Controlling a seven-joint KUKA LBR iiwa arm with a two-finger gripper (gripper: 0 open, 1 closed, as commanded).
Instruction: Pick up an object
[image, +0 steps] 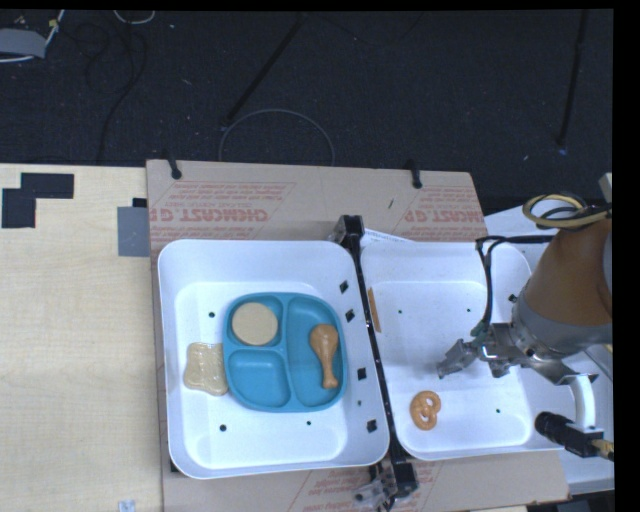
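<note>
Looking into the right bin (505, 430), you find the pretzel (426, 409) lying flat on the floor near its front left corner, alone and apart from the walls. The gripper (468, 357) hangs just above and to the right of it, fingers spread with nothing between them. Judge the pretzel as a light, stiff toy, probably smooth plastic, though the view is too coarse to be sure. Its thin loops leave gaps, so you should close across the whole outer width, not one strand. In the left bin (190, 440) sit a blue tray (270, 385), a drumstick (326, 353) and a cracker (205, 368).
</note>
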